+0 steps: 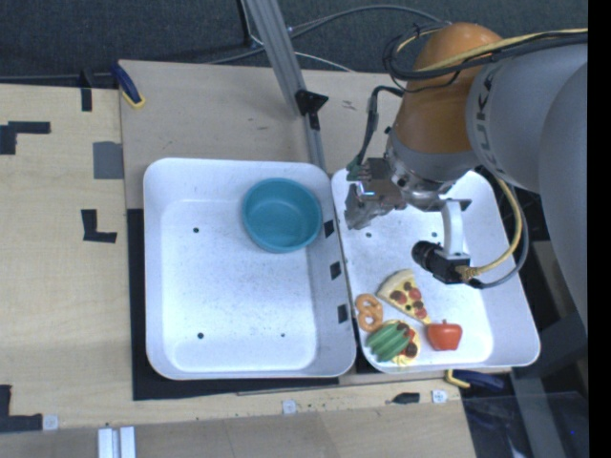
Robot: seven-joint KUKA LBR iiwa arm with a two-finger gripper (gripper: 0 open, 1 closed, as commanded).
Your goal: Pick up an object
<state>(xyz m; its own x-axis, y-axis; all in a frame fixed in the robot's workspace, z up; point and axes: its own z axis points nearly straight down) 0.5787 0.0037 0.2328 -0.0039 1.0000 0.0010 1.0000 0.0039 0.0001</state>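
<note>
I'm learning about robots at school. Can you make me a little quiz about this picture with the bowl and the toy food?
1. True or false: the blue bowl sits in the left bin.
2. Which lies closest to the pizza slice? A) bowl B) pretzel C) gripper
3. Fill in: the red tomato lies in the ___ bin.

Key: 1 true. 2 B. 3 right.
</note>
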